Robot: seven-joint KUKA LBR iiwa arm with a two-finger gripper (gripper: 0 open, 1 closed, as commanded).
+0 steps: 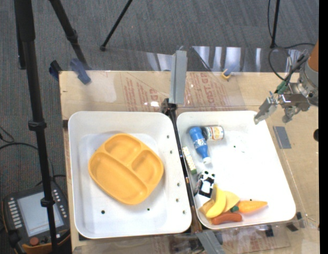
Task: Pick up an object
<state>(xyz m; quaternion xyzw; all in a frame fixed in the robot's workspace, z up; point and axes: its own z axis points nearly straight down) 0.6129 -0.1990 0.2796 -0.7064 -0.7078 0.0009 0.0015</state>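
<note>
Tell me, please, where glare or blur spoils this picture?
In the camera view, glare streaks the clear panel behind the bins; the claw at the right bin's far corner looks soft; the yellow tray and blue bottle read sharply.

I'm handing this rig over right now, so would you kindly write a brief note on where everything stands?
Gripper: open, holding nothing, above the right bin's far right corner.
Right bin: blue bottle and small jar at the far left; banana, carrot and other toy food at the near edge.
Left bin: yellow divided plate.
Done: nothing picked yet.
Left: descend, grasp one object, lift.
</note>
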